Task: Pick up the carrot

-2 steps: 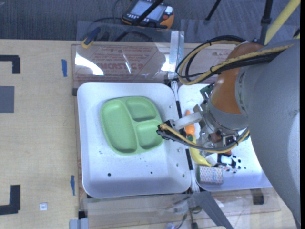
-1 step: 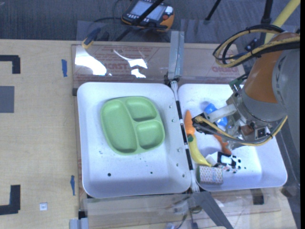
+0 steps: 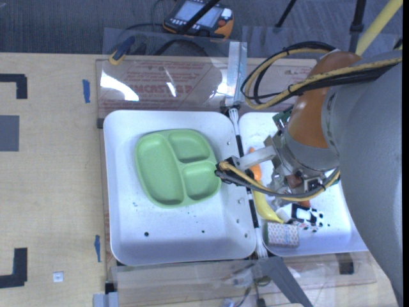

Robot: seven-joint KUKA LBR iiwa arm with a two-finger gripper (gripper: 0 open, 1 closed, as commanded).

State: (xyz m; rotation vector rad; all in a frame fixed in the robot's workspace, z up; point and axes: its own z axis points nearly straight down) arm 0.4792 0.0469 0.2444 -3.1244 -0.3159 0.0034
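Pale wood table (image 3: 51,190) underfoot, two white bins side by side, and we start at the near edge of the right bin (image 3: 332,235): a speckled little roll (image 3: 282,235), then a yellow banana (image 3: 265,206). Just beyond, a sliver of orange — the carrot (image 3: 256,171), apparently — peeks from under the arm, too hidden to judge its long axis. The claw (image 3: 289,183) hangs right over it; spread or pinched, I cannot tell. Best drop straight, clear of the banana. Left, the green plate (image 3: 176,166).
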